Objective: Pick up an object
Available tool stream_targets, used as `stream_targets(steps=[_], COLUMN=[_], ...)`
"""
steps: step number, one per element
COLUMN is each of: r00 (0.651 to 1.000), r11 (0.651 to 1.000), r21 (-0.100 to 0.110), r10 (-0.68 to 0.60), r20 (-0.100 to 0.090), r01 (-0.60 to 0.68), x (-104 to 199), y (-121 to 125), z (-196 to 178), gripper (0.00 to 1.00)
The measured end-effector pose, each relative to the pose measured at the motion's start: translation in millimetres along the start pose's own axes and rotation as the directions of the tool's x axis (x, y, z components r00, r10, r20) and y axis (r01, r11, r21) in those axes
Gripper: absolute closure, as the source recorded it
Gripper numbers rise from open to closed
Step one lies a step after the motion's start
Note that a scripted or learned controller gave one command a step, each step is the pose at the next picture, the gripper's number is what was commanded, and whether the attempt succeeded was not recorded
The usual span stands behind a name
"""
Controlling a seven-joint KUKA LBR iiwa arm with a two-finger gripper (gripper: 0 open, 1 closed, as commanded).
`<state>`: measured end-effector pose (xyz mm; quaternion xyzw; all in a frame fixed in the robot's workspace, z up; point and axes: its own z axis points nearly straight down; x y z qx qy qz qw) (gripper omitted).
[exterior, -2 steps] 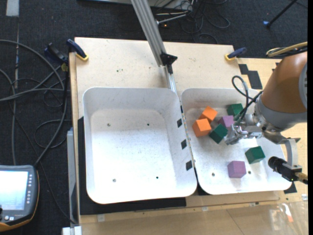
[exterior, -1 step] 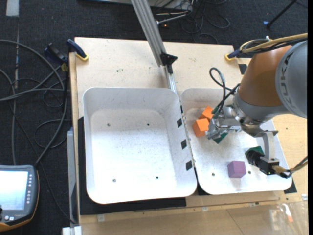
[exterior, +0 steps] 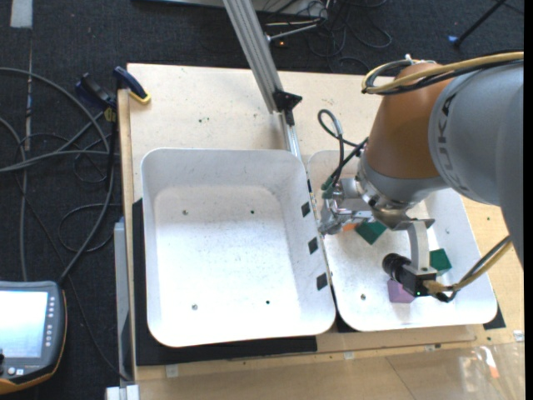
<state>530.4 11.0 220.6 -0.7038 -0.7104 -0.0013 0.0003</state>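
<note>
My gripper (exterior: 336, 213) hangs over the left part of the right bin (exterior: 466, 307), close to the wall it shares with the left bin. A dark green block (exterior: 371, 231) lies just to its right, partly under the wrist. A second green piece (exterior: 440, 261) lies further right in the same bin. Near the bin's front lies a small purple block (exterior: 400, 291). The big grey and orange arm hides much of the right bin's back half.
The left bin (exterior: 158, 173) stands beside the right one, the two walls touching. A slanted metal pole (exterior: 254, 40) rises from the bench behind the bins. A blue and yellow clamp (exterior: 129, 86) sits at the bench's back left corner.
</note>
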Motion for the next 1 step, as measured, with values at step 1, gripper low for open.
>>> stream_targets(steps=[1], r00=[1.000], r11=[1.000], r21=[0.001], r10=[0.001], r20=[0.001], r01=[-0.001], x=[49.3], y=[11.2], z=[3.8], gripper=[1.00])
